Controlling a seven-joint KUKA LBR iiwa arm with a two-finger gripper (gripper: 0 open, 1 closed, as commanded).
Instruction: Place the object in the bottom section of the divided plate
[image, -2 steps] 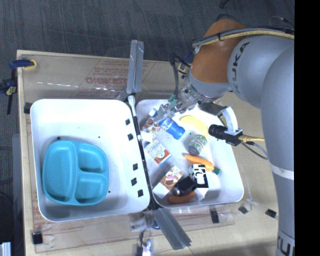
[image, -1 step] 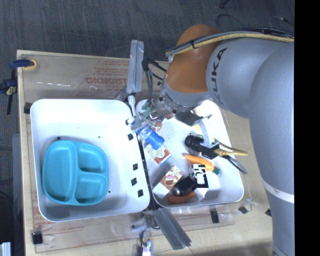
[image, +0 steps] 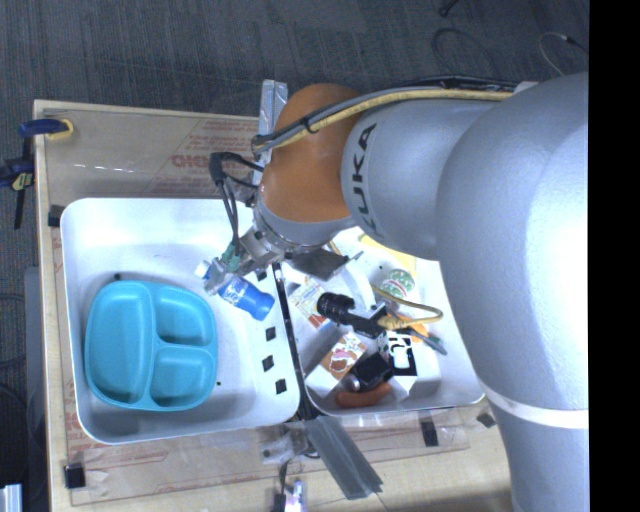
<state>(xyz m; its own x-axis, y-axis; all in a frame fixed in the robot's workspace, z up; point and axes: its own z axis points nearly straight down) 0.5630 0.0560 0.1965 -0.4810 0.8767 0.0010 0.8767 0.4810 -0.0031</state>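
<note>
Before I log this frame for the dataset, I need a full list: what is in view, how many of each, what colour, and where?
Divided plate: one, light blue, three sections, in the left bin.
Small bottle: one, blue with a pale cap end, lying in the left bin right of the plate, at the gripper.
Left bin: one, white, left half of the bench.
Right bin: one, white, beside it, partly under the arm.
Mixed items: several, black, orange, green and white, piled in the right bin; too cluttered to count.
Clamp: one, blue and yellow, bench's far left corner.
Arm: one, grey with orange band.
Gripper: one, over the bottle.
</note>
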